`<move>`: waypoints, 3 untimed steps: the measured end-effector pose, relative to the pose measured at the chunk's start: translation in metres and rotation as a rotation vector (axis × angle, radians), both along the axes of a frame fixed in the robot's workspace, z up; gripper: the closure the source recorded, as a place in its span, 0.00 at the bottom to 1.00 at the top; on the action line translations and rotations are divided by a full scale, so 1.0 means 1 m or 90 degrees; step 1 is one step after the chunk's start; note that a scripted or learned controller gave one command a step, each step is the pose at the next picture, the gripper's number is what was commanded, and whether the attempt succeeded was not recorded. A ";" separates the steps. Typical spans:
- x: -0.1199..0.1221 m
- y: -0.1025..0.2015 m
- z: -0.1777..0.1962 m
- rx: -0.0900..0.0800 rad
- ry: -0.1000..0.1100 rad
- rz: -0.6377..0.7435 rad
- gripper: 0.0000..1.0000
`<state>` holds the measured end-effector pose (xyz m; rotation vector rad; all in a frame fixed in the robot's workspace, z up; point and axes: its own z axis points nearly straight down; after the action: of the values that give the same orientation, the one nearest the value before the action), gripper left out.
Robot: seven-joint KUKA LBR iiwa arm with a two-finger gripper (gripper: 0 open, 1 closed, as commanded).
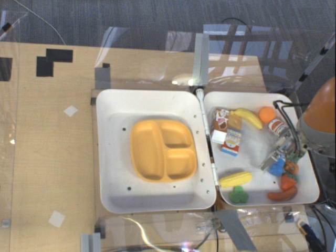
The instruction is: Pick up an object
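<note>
Gripper, finger state unclear, sits over a small blue toy.

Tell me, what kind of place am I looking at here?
Probably a robotics lab test bench: a robot arm reaches over two white bins, one holding toy food like a banana, behind clear plastic screens.

A robotics lab: clear acrylic guard panels at twelve o'clock, a light wooden bench at nine, grey carpet floor beyond.
</note>
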<state>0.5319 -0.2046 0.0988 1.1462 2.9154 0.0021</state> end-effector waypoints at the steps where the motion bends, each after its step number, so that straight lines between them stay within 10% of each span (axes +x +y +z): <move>1: -0.013 0.020 0.025 0.000 0.001 0.106 0.00; 2: 0.029 -0.002 0.140 -0.003 -0.007 0.059 0.00; 3: -0.015 0.014 0.106 -0.001 0.002 0.197 0.00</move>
<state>0.5167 -0.1905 0.2045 0.6826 3.0596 -0.0001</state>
